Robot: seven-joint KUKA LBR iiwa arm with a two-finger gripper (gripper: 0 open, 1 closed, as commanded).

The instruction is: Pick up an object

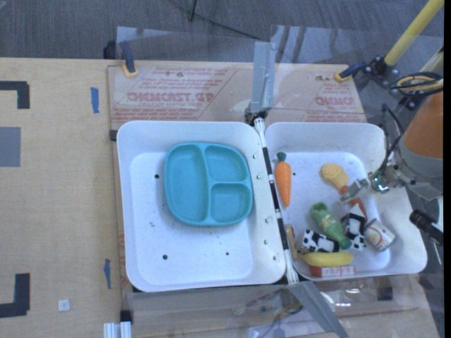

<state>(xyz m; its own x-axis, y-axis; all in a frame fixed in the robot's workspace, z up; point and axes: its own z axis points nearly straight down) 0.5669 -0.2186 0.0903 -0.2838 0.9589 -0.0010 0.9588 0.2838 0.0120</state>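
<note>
Two white bins sit side by side on the counter point(56, 189). The left bin point(141, 259) holds a teal divided plate point(208, 184) with three compartments, lying flat toward the bin's upper middle.

The right bin point(310, 143) carries the loose objects. A toy carrot point(283, 179) lies against the left wall, green top pointing to the far side. A yellow corn-like piece point(334, 175) rests right of centre. A green toy point(327, 222) lies tilted lower down, just beside a black-and-white cow figure point(318, 242). A banana point(328, 258) lies along the near wall, touching the cow's underside. A small can-shaped item point(380, 235) sits at the lower right, near another black-and-white piece point(354, 229) — too small to identify.

The arm point(426, 136) enters from the right, orange band over the bin's right rim. The pincer point(361, 189) reaches down into the right bin, its tip just right of the corn piece and above the can — whether it is open or closed, cannot tell; nothing is visibly between its tips.
</note>
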